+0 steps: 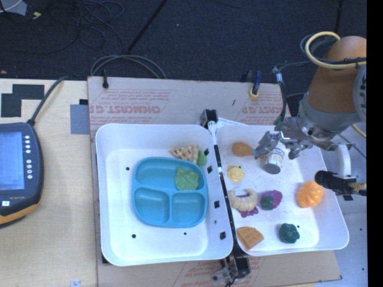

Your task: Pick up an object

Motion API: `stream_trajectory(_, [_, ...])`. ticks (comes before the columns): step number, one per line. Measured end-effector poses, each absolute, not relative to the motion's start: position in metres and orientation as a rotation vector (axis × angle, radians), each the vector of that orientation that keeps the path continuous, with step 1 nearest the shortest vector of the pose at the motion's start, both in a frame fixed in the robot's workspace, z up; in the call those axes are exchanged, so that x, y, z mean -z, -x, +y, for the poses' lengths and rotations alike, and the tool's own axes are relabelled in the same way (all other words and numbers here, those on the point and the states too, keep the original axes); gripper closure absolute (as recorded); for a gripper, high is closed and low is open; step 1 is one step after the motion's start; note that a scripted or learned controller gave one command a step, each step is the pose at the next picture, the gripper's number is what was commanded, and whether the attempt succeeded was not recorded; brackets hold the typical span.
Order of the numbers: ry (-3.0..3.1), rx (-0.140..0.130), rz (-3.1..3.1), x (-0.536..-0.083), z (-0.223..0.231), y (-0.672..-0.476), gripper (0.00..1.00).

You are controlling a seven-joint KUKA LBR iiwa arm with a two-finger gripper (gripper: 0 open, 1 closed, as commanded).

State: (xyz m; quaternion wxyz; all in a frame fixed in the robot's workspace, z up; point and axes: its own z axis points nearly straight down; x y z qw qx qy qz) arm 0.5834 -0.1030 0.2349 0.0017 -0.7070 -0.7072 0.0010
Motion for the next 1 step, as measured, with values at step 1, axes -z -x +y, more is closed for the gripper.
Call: stream_trajectory(1, [2.219,0.003,-2.224,-0.3154,-0.0716,-0.5331,0.00])
